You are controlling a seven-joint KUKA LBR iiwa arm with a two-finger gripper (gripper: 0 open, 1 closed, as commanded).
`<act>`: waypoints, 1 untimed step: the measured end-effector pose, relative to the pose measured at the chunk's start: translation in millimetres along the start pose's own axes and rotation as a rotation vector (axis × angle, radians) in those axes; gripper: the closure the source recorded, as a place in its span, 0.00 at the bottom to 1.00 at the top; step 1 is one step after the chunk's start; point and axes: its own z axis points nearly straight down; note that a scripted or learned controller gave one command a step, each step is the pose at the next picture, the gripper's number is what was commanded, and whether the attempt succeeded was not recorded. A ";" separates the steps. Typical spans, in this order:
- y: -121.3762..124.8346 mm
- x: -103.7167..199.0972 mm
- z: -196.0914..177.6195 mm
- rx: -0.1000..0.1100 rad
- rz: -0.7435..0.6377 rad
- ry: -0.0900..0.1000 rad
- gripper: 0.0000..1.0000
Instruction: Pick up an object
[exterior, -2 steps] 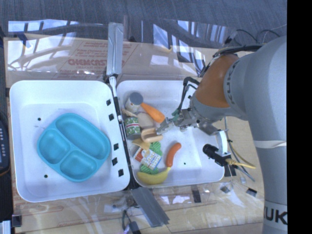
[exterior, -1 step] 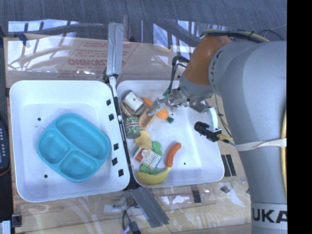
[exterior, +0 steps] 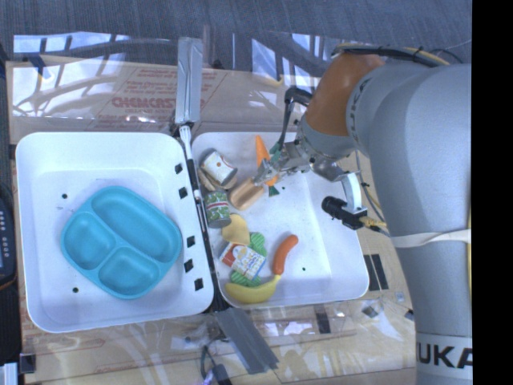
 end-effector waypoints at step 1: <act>22.5 39.7 11.2 0.003 -0.225 -0.003 1.00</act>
